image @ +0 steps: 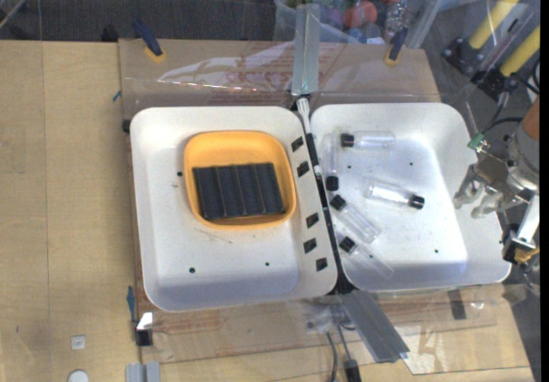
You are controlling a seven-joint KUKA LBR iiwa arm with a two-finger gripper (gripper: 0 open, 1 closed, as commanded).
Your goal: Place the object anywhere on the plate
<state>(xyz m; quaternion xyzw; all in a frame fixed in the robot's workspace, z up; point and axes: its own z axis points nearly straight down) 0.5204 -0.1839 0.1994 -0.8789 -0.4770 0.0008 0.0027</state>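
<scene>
camera view: the gripper (485,191) sits at the right edge of the right bin (446,127), too blurred to tell its state, and no vial shows in it. three clear vials lie in that bin: one (364,141) near the top, one (395,197) mid-bin, one (347,219) by the divider. the orange plate (240,144) in the left bin (163,243) bears a dark ridged pad (238,190). judged step: the pick is not yet done. next, the arm must reach over a vial, close on it, then carry it left to the plate.

Tabletop (60,200) is carrying two white bins side by side: left bin (159,269) at 9 o'clock, right bin (446,127) at 3 o'clock, rims touching.
</scene>
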